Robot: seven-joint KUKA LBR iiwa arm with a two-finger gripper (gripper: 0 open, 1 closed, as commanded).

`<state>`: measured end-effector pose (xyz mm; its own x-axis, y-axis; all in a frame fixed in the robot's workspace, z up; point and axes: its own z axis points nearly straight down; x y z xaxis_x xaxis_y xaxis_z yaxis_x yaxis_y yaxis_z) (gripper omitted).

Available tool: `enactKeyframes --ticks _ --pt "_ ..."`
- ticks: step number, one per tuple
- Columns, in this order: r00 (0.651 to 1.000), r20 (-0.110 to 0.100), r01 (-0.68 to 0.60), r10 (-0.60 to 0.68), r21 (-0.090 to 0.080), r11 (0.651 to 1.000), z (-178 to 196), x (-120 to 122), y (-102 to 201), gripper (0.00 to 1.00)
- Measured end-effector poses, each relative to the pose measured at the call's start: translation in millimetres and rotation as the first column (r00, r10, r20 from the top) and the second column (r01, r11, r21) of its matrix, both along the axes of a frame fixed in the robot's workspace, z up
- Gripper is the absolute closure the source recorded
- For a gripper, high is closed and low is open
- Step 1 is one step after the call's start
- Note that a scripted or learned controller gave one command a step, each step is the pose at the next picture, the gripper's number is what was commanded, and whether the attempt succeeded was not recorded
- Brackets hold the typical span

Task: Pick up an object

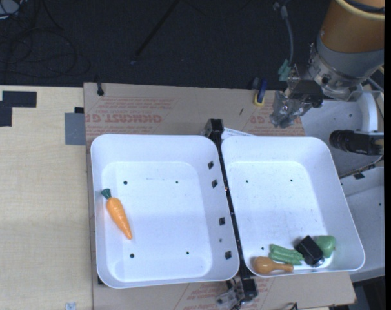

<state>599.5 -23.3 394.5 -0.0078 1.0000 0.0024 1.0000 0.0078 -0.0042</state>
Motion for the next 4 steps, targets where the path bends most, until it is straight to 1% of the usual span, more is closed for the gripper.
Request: enactKeyframes --ticks 1,2,3,4 --pt "1.0 -0.001 0.011 -0.011 -0.004 1.0 -77.2 45.3 -57.5 1.0" --pt "1.0 0.006 0.009 -0.009 -0.004 1.0 -20.5 24.2 -75.4 1.0" --pt "1.0 0.018 -0.002 0.002 -0.001 1.0 122.8 44.7 4.3 1.0" --pt "1.0 -0.013 0.011 -0.011 -0.002 1.0 -66.9 34.6 -28.4 1.0"
